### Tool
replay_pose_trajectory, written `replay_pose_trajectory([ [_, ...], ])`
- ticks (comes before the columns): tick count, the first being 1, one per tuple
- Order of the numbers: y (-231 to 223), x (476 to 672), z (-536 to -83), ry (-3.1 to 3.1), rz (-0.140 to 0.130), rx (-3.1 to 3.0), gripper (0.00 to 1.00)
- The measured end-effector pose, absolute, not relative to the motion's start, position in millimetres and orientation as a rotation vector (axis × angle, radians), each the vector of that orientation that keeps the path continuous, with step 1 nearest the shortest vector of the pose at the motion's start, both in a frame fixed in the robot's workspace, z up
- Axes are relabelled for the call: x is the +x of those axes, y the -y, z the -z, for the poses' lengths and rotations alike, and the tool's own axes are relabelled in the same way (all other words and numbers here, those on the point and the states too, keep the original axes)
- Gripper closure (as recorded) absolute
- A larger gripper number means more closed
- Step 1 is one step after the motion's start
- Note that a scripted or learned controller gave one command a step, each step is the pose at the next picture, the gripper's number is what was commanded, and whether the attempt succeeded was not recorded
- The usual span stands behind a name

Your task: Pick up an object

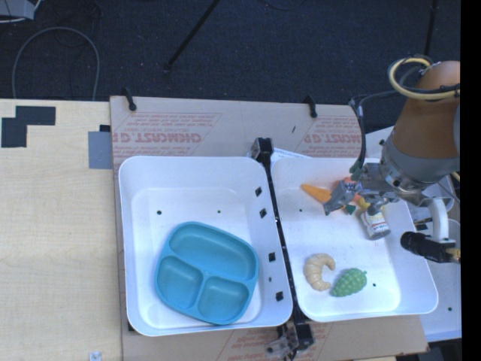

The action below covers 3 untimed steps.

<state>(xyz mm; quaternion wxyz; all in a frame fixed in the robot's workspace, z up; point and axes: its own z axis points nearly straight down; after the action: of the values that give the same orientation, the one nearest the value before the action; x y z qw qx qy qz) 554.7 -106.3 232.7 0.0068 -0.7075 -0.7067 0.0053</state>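
Near the right bin's [421, 307] back edge, the gripper [340, 198] hovers beside an orange carrot-shaped toy [316, 192]; finger spacing cannot be determined. Small bottle [374, 224] adjacent. Croissant [319, 271] and green grapes [349, 282] occupy the front.

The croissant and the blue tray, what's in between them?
In the camera view, the black divider where the two white bins meet lies between the croissant and the blue tray. Otherwise just bare white bin floor.
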Motion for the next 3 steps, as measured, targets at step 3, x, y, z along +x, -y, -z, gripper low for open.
replay_pose_trajectory([
  [3,119.8,562.9,-142.4,2.218,-0.005,-2.218,0.0],
])
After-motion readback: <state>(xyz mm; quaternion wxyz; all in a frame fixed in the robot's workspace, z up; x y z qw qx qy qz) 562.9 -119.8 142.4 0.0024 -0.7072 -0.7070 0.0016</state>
